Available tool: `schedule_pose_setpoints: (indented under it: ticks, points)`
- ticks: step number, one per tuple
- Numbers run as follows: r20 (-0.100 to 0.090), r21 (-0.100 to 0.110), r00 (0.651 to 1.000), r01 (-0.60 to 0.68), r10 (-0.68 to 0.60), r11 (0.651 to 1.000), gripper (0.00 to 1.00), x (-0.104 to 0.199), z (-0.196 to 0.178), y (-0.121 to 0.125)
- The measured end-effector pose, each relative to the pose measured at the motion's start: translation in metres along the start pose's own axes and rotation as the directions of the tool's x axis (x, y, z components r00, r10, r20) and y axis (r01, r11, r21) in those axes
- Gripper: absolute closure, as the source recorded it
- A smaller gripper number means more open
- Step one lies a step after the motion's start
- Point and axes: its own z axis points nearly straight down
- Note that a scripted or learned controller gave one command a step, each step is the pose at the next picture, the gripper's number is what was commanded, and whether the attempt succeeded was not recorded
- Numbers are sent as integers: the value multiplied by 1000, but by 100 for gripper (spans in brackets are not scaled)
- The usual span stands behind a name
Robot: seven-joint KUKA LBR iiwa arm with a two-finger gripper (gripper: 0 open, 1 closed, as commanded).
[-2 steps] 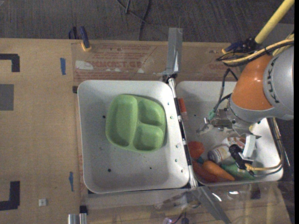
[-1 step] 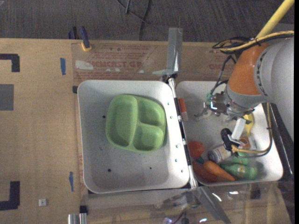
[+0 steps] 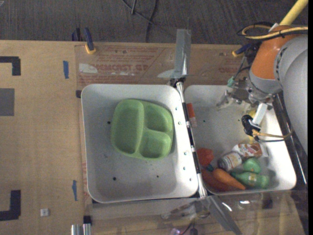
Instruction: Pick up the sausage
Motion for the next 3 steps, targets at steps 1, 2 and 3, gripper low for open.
schedule_pose_setpoints:
  ticks: [1,2,3]
  points:
    - [-20,19,902,-432,432,902,0,-32,-14,-38]
    - [-9,21,560,-828,828,560,0,-35,-24,-10]
    - [4,16,456,-890,890,455,0,-47,-2,-73]
